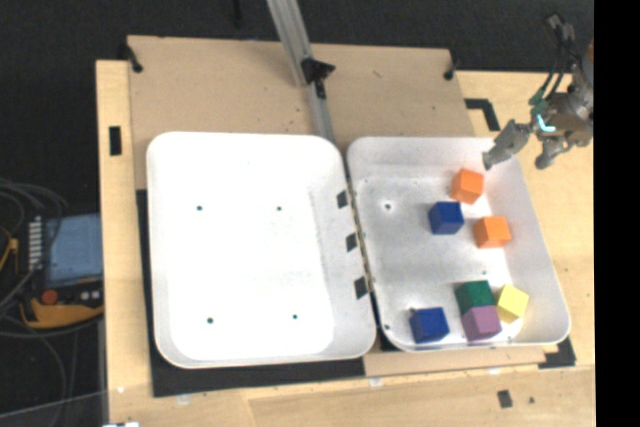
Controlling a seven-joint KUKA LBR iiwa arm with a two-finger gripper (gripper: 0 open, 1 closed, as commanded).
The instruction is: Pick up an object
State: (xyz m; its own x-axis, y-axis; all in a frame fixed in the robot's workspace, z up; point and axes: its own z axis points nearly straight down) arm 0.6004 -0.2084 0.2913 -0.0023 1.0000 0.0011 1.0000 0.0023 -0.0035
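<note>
A pale wooden surface (115, 215) on a dark floor carries two shallow white bins side by side. The left bin (250, 245) is seen bare; the right bin (400, 245) holds small blocks. The tool (527, 147) hangs over that bin's far right corner, its two fingers spread apart with nothing between them. Nearest to it lies an orange block (467, 185), with a blue block (446, 217) and a second orange block (491, 231) just beyond. The block is judged light, stiff and not fragile. Two opposite flat faces should be pinched, since corners are likely to slip.
</note>
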